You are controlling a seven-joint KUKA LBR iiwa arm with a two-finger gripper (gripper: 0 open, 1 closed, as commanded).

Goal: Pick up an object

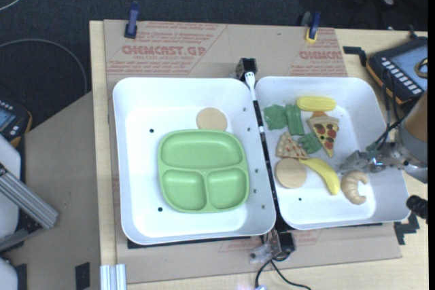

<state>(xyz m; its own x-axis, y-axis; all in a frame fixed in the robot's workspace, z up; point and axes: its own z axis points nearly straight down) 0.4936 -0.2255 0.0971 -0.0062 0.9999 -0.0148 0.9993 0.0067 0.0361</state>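
The right bin (380,210) holds several toy foods. Among them are a yellow corn cob (316,104), green leafy pieces (285,117), a pizza slice (325,131), a waffle-like wedge (290,146), a tan round cookie (291,174), a banana (323,174) and a croissant (355,187). My gripper (355,161) reaches in from the right and hovers low over the bin's right side. It is just above the croissant and right of the banana. Nothing is visibly held.
The left bin (132,146) carries a green divided plate (202,170) with a tan round cookie (212,119) behind it. A black divider runs between the bins. Clamps sit at the board's far edge, and a dark device (401,71) lies at the right.
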